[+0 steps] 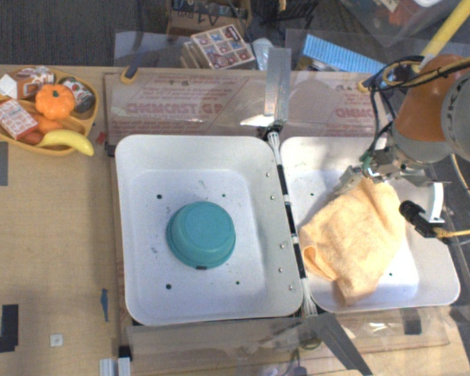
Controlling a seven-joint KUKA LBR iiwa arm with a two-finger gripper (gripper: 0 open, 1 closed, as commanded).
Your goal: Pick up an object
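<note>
A teal bowl [202,234] lies upside down in the middle of the left bin [141,163]. A crumpled pale orange cloth [354,238] covers much of the right bin [313,159]. My gripper [370,172] sits at the cloth's upper right corner, and that corner looks drawn up toward it. The grey wrist with its orange band [423,116] stands above the bin's far right side.
A yellow dish [1,125] of toy food with a banana [67,140] and a small pumpkin [55,100] sits at the far left. Clear plastic panels [219,104] stand behind the bins. Cables [446,229] trail at the right.
</note>
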